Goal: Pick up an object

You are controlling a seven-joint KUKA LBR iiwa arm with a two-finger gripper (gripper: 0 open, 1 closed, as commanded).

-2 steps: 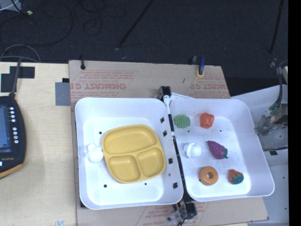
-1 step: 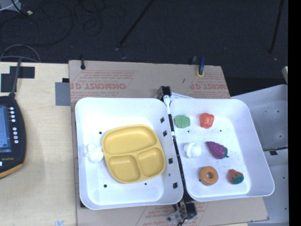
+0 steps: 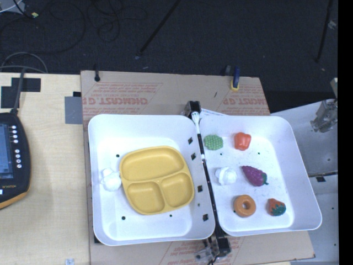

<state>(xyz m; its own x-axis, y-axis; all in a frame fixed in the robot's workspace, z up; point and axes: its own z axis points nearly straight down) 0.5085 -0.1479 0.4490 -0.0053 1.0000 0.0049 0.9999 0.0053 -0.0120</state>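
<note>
The gripper [image 3: 325,116] is hanging at the frame's right side, outside the right bin [image 3: 300,164]; its grip cannot be made out. Nearest it, a red pepper [image 3: 242,141] is lying in that bin, a purple fruit [image 3: 253,175] and doughnut [image 3: 244,206] farther off. A yellow plate [image 3: 156,179] is sitting farthest away, in the left bin [image 3: 105,137].

At your nine o'clock, the handheld pendant [image 3: 11,159] is cut off by the picture's left edge; its screen text is too small for you to read. At six o'clock, the dark clamp hardware [image 3: 215,251] below the bins is blurred and cropped by the bottom edge. At three o'clock, a grey metal part [image 3: 325,115] runs off the frame, its identity unclear.
</note>
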